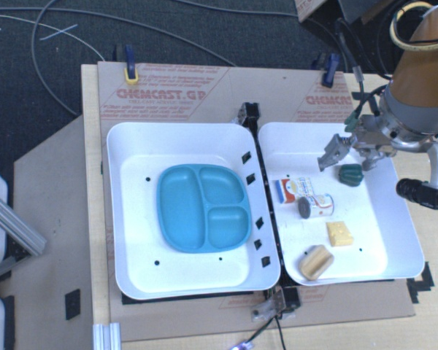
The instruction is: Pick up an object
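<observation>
My gripper (348, 157) hangs over the back of the right bin (401, 224), its fingers spread open. A dark green rounded object (350, 174) lies just below and between the fingertips, resting on the bin floor. Further forward lie a white packet with red and blue print (298, 190), a small dark grey piece (304, 208), a pale yellow block (339, 233) and a tan cylinder-like piece (314, 262).
The left bin (124, 195) holds a blue divided plate (204, 207). A black divider with clips (259, 195) runs between the bins. The bench is cardboard (168, 93), with blue clamps at its back edge. Cables lie on the dark floor behind.
</observation>
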Controlling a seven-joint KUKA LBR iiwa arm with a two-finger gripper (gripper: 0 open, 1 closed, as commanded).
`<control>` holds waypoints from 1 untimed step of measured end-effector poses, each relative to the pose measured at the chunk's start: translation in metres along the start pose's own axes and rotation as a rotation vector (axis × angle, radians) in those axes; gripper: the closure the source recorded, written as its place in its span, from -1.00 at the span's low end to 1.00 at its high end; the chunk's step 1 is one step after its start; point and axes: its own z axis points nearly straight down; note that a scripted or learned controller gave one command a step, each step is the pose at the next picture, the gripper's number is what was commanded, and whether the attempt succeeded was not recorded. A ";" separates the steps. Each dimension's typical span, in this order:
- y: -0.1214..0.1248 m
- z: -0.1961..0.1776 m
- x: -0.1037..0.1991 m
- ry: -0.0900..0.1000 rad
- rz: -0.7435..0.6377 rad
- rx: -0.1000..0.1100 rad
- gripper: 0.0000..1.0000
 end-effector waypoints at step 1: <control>0.002 -0.006 0.000 -0.001 -0.002 -0.012 -1.00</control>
